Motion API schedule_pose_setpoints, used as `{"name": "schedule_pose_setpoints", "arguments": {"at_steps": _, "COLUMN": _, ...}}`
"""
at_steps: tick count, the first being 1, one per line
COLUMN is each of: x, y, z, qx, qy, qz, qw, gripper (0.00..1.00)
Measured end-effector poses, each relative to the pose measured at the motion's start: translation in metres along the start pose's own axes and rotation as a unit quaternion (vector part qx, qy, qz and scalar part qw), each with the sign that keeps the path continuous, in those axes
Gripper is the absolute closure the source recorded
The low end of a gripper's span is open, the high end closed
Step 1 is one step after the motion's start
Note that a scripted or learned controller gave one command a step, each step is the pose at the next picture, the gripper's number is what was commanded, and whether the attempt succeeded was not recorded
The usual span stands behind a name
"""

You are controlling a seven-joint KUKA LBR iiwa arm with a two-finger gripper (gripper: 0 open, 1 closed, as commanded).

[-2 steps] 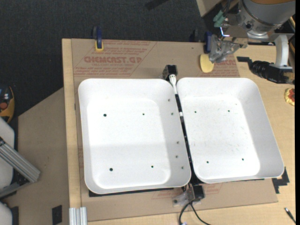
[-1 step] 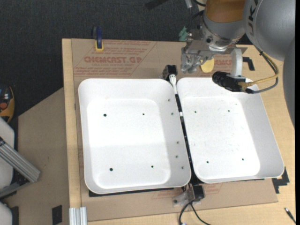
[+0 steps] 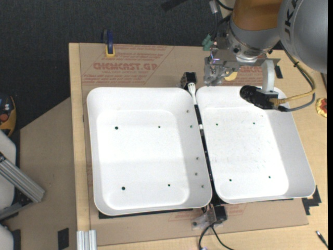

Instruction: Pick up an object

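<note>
Cardboard bench (image 3: 140,66), 2 white bins (image 3: 143,147); claw (image 3: 217,73) above far rim, grip state unclear.

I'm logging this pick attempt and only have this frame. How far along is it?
Nothing looks picked yet. The gripper hangs above the far edge of the right bin, by the gap to the left bin. Its fingers are too blurred to judge, and no object shows between them. Left: finding an object, closing on it, lifting.

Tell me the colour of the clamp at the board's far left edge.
Blue on top, yellow below: the clamp, seen in the camera view.
</note>
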State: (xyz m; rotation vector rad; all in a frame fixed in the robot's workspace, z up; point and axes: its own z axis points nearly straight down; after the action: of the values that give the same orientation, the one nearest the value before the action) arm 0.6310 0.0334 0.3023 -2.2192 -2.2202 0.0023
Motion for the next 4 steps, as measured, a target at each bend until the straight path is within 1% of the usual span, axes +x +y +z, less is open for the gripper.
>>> {"name": "schedule_pose_setpoints", "arguments": {"at_steps": 1, "x": 0.049, "y": 0.027, "z": 0.072, "qx": 0.003, "qy": 0.000, "qz": -0.002, "qw": 1.0000, "gripper": 1.00}}
{"name": "schedule_pose_setpoints", "arguments": {"at_steps": 2, "x": 0.010, "y": 0.033, "z": 0.022, "qx": -0.005, "qy": -0.001, "qz": 0.002, "qw": 1.0000, "gripper": 1.00}}
{"name": "schedule_pose_setpoints", "arguments": {"at_steps": 3, "x": 0.019, "y": 0.001, "z": -0.057, "qx": -0.007, "qy": 0.000, "qz": 0.000, "qw": 1.0000, "gripper": 1.00}}
{"name": "schedule_pose_setpoints", "arguments": {"at_steps": 4, "x": 0.080, "y": 0.031, "z": 0.042, "qx": 0.004, "qy": 0.000, "qz": -0.002, "qw": 1.0000, "gripper": 1.00}}
